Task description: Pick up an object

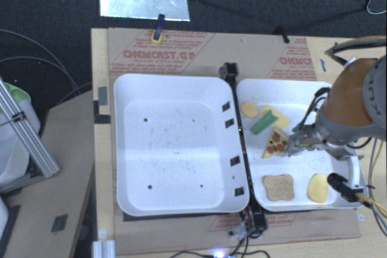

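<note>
Gripper [294,145]: I can't tell its opening. Pizza slice [276,143]: touching its left tip. Green stick [263,122]: up-left, near. Toast [278,187]: below. I'd centre over the slice before closing.

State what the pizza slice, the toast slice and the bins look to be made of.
Pizza slice: probably moulded plastic toy food, with flat yellow colour and painted-looking red dots. Toast slice: likely plastic or foam, matte tan with a speckled face. Left bin and right bin: thin white plastic by the look, with smooth rounded rims and a slight sheen.
</note>
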`<move>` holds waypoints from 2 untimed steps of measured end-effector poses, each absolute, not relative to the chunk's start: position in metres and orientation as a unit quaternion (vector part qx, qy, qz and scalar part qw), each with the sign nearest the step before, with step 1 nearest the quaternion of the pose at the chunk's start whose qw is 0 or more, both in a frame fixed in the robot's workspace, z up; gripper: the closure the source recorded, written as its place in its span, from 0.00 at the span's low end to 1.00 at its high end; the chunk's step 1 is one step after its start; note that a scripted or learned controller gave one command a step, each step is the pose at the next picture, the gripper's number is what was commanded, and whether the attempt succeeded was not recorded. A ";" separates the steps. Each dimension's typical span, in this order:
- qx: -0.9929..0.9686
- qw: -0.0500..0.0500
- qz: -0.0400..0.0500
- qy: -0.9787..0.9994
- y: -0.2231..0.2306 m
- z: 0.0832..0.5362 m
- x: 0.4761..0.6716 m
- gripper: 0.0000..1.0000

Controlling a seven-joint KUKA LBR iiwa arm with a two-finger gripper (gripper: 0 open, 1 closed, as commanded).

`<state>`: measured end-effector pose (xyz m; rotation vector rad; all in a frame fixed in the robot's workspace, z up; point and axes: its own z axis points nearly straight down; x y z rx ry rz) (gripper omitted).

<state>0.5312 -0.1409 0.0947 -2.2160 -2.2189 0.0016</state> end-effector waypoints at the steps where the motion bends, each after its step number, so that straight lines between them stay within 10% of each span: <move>1: -0.703 -0.002 -0.004 -0.711 -0.062 0.190 0.523 1.00; 2: -0.703 -0.002 -0.004 -0.711 0.005 0.255 0.528 1.00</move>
